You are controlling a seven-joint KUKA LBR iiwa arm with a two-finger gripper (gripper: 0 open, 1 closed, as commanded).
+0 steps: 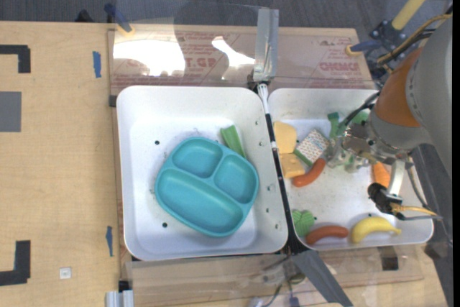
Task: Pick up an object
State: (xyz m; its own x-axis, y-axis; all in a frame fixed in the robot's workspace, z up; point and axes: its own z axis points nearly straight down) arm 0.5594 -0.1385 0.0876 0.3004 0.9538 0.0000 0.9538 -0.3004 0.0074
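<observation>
The gripper (347,149) hangs low in the right bin (424,234), apparently seeking toy food; whether it has closed on anything, I cannot tell. A red sausage (310,173) lies just left of it.

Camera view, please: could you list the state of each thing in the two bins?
Teal plastic divided plate: upright, left bin.
Green plastic stick: lying beside the plate.
Yellow toy banana: lying, right bin.
Red toy sausage: lying, right bin.
Hand: low in the right bin.
</observation>
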